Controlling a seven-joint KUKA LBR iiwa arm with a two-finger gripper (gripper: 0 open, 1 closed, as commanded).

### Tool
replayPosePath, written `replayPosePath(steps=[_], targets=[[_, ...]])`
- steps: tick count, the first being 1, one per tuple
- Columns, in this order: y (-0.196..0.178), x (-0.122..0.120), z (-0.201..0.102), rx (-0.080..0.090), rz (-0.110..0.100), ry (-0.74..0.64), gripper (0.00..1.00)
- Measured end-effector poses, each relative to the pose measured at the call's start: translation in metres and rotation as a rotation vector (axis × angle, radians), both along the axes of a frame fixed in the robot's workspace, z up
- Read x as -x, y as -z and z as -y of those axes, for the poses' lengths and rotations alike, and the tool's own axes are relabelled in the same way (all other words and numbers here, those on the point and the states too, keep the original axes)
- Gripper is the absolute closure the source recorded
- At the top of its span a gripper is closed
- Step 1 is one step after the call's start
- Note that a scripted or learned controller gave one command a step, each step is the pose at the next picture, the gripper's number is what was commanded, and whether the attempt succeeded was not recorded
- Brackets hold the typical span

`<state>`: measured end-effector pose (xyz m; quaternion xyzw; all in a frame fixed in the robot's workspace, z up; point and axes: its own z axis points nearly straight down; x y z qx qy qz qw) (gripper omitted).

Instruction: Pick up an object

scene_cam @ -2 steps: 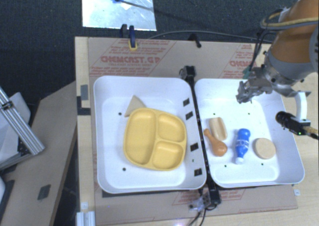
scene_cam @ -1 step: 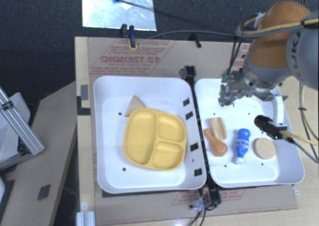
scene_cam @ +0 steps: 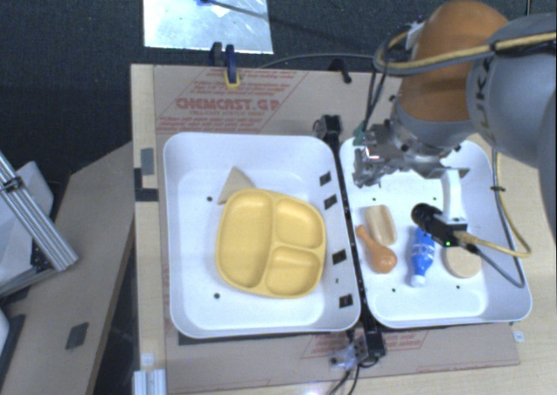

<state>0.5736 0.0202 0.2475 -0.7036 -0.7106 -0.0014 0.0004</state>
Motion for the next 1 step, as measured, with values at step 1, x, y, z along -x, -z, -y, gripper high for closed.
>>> replayPosePath(steps=[1], targets=[[0.0173, 0.0036, -0.0517, 0.001, -0.001, 0.001, 1.0]])
